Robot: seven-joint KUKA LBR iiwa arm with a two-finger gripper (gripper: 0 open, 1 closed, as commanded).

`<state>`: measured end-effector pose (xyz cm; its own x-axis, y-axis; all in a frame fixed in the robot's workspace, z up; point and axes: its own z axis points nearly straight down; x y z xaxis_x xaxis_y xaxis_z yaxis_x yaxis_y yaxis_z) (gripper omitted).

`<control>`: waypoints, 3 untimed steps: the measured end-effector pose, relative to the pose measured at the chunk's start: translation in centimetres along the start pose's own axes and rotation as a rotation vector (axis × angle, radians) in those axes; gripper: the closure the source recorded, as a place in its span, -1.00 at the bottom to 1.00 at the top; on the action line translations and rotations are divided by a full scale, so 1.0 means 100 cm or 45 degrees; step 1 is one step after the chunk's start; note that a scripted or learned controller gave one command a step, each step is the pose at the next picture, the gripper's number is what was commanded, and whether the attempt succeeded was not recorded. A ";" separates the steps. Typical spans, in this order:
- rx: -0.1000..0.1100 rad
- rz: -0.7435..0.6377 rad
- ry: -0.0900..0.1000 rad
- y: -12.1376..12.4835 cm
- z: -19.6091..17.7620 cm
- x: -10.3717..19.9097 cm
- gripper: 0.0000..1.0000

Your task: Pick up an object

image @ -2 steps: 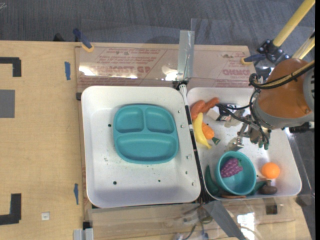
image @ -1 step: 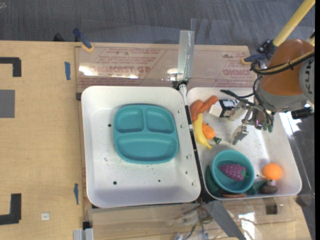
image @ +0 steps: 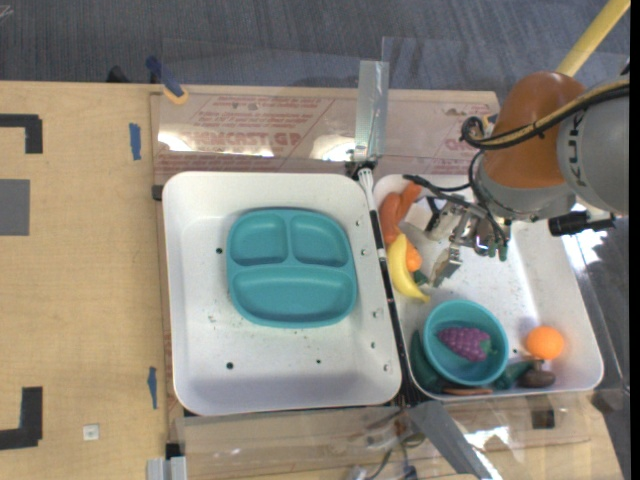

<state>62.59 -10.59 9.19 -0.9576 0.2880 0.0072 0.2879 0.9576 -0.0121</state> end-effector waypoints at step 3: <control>-0.018 0.315 -0.014 -0.046 -0.017 0.000 -1.00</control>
<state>61.33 -15.00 10.90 -0.8581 0.5135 -0.0054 0.5135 0.8581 0.0022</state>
